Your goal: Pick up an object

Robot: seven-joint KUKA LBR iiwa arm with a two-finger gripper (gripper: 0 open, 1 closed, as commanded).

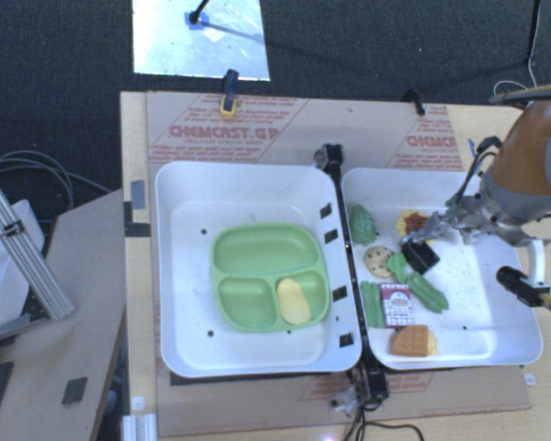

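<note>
- A small black block (421, 256) is lying in the right white bin (496, 333), near its middle-left.
- The pincer (424, 237) is hanging right over the black block, tip pointing at the divide between the bins. I cannot tell whether it is wide or narrow, or whether it is touching the block.
- The grey arm with an orange band (528, 168) is reaching in over the right bin's far right corner.
- A round brown speckled cookie (378, 261) is sitting just left of the block.
- A long green pickle-shaped toy (428, 293) is lying slanted just below the block.
- A red-and-yellow toy food piece (410, 220) is sitting just above the pincer tip.
- A green leafy toy (362, 222) is lying by the bin's left wall.
- A small box with a red-and-white label (397, 304) is lying beside a flat green piece (371, 303).
- An orange-brown toast-shaped piece (413, 341) is resting near the bin's front edge.
- The left white bin (188, 246) is holding a green compartment plate (257, 251), with a pale yellow oval piece (294, 301) in its lower right compartment.
- Both bins are sitting on the worktop (220, 131), a brown board with red lettering.
</note>
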